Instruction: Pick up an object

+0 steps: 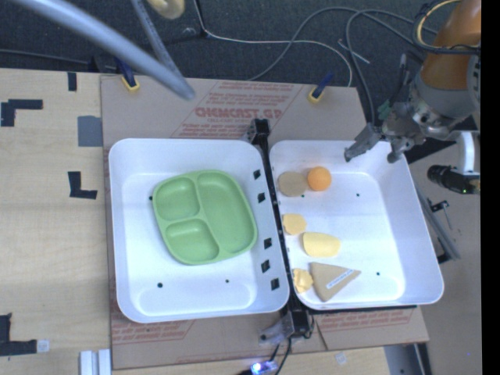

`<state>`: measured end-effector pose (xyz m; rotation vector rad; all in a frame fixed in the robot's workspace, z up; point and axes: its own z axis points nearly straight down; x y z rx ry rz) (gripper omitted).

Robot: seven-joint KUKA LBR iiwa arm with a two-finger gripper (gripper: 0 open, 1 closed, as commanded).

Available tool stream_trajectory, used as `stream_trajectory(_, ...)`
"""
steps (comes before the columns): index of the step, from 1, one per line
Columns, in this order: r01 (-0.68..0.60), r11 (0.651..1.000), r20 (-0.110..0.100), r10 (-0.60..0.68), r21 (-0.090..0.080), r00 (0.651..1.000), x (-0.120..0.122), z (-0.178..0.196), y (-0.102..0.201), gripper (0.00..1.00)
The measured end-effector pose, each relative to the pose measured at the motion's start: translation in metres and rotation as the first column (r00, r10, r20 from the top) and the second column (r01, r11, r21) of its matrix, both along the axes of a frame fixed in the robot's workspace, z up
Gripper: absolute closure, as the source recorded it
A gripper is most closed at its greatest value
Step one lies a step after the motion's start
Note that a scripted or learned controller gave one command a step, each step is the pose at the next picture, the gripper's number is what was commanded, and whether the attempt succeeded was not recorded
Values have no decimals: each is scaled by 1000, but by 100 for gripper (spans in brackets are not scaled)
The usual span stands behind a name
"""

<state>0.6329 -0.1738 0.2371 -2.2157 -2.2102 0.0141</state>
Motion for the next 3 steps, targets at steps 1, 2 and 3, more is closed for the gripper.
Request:
stream_trajectory(1, -4, 1000, 13, 4, -2, 1000, 2, 9, 1, 0)
stream_trajectory(2, -3, 1000, 10, 3, -4, 1000, 2, -39, -8, 0)
stream_trajectory(3, -3, 1000, 9, 3, -3, 1000, 7, -99, -15, 0)
